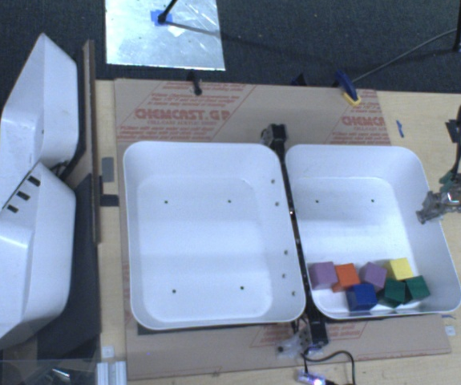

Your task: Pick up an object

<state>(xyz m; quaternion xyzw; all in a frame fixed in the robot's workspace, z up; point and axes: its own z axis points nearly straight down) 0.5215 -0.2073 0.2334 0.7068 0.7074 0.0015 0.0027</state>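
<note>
Bench point(238, 103), two white bins point(206, 231), blocks point(366, 283) in right bin's near edge

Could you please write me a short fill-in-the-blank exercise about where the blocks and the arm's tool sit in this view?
1. All the blocks lie in the ____ bin.
2. The orange block sits between two ____ blocks.
3. The tool sits at the right bin's ____ rim.
4. The yellow block sits just above the ____ blocks.

Missing words: right; purple; right; green
</note>
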